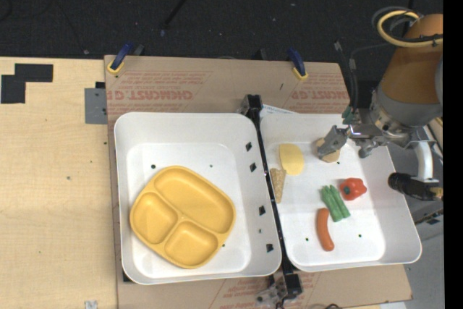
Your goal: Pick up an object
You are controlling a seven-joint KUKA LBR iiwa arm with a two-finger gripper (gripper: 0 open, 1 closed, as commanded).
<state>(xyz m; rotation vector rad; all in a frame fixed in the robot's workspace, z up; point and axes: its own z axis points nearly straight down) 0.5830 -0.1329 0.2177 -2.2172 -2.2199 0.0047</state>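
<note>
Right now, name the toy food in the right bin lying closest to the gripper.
The red pepper. It lies just below the gripper, while the yellow piece, green beans, orange sausage and tan wedge sit farther off.

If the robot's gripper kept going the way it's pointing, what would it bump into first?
The gripper points left and down into the right bin. Going on that way it would probably meet the pale yellow food piece first, though depth is hard to judge from above.
</note>
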